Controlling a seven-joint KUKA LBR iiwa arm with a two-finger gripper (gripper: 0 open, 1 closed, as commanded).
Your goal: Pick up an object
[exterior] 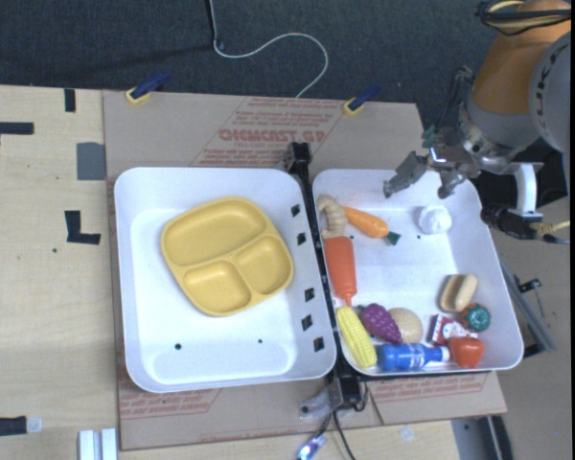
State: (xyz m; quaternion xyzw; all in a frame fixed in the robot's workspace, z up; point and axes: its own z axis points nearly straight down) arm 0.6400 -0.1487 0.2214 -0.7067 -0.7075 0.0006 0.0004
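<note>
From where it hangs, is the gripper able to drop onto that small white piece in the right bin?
Probably yes. The open gripper hovers beside the white piece, which lies apart from the toy carrot, nothing covering it.

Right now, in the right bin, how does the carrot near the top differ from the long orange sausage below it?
The carrot is shorter, tapered, and ends in a green leafy tip; the sausage is longer, blunt-ended and plain. The carrot lies slanted across the bin, while the sausage runs lengthwise along the left wall. The carrot is yellower orange, the sausage redder. Both lie flat in the right bin, apart from the pincer.
</note>
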